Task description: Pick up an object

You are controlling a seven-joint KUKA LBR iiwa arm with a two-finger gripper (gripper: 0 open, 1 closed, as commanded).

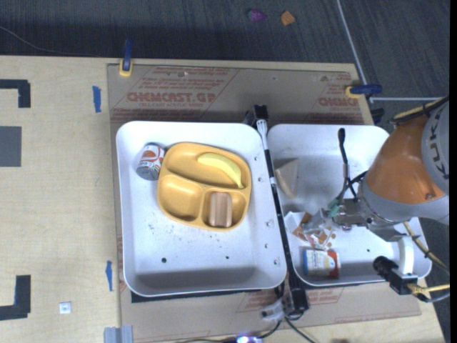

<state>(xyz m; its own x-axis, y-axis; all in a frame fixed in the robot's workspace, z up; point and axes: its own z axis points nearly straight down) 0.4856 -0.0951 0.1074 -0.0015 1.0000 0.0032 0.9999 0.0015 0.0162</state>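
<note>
**Arm parked over the right bin, gripper state unreadable**

So here's what you've got from the overhead camera. Two white bins sit side by side on the bench. In the left bin (pixel 143 263) there's a yellow divided tray (pixel 187 191), tilted a bit, with a banana (pixel 221 167) lying in its upper compartment and a brownish block (pixel 219 209) in the lower right compartment. A small red-and-white can (pixel 149 161) lies on its side just beside the tray's upper left corner, touching it or nearly so.

Over in the right bin (pixel 314 138), your arm (pixel 407 170) reaches in from the right, orange band on top. The gripper (pixel 341 213) is down low near the middle of the bin, right next to a crumpled wrapper (pixel 314 229) with orange and white on it. Honestly you can't tell how the tool stands from this angle, the wrist hides it. A small jar with a white, red and yellow label (pixel 320 262) lies on its side just below the wrapper, near the bin's front wall. A pale tan piece (pixel 288 177) sits by the bin's left wall, apart from the gripper.
</note>
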